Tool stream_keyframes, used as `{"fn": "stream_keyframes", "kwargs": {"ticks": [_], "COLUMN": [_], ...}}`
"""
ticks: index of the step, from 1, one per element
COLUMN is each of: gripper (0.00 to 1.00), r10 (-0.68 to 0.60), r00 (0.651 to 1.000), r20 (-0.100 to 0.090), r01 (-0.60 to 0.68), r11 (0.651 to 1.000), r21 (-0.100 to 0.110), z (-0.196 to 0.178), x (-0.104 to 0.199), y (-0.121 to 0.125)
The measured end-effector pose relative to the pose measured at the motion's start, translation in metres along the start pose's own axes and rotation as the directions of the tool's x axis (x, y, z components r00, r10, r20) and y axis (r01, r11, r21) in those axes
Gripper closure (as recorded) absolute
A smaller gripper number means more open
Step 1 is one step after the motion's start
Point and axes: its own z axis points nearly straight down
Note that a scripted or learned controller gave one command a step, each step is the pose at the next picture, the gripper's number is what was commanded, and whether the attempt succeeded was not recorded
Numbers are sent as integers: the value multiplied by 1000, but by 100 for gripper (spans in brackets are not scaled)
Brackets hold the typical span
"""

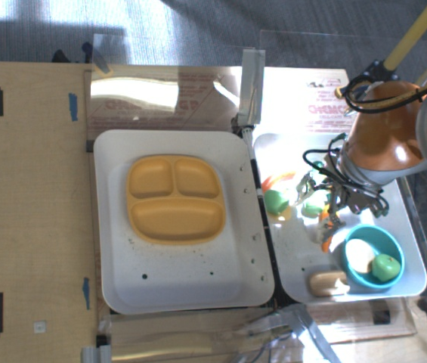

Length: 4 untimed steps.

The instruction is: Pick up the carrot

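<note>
One carrot [280,179] lies in the right bin [289,271], long axis slanting up-right | gripper [332,206] hangs just right of it, lower | finger state: cannot tell, nothing visibly held

We counted two white bins [115,203], one yellow divided plate [175,199] and one blue bowl [391,244]. We also saw two green pieces [276,200], one tan piece [326,282] and one white piece [360,255].
</note>
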Motion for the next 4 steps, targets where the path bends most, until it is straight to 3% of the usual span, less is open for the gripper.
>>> {"fn": "stream_keyframes", "kwargs": {"ticks": [1, 2, 3, 4], "gripper": [0, 0, 0, 0], "r10": [-40, 367, 547, 333], "r00": [999, 930, 837, 943], "r20": [0, 6, -2, 5], "r01": [40, -367, -547, -333], "r11": [999, 930, 837, 943], "r21": [-1, -1, -1, 2], "z": [-27, -8, 1, 2], "x": [15, 5, 2, 36], "y": [-39, -68, -44, -106]}}
